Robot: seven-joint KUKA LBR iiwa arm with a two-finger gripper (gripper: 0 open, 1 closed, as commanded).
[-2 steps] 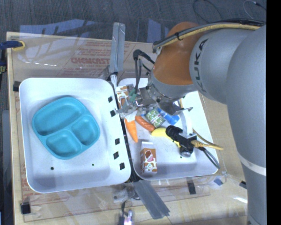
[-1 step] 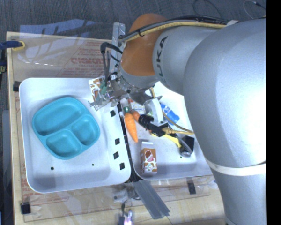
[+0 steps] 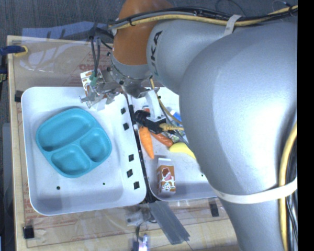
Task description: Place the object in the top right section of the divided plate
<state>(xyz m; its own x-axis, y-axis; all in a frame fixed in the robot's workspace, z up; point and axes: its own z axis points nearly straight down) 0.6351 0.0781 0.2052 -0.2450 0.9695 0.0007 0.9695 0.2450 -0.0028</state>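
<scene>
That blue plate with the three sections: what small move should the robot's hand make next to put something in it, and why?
Probably a short shift toward the blue plate and its top right section. The hand sits over the left bin's upper edge, beside the plate rather than above it. Something small and pale shows at the hand, but whether it is truly gripped is unclear. The plate's sections look bare.

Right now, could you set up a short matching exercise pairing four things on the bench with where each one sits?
Things:
1. blue divided plate
2. carrot
3. small carton
4. gripper

Places:
A. right bin, near its front edge
B. over the left bin's far edge
C. in the left bin
D. right bin, beside the divider between the bins

Pairs: 1-C, 2-D, 3-A, 4-B
</scene>
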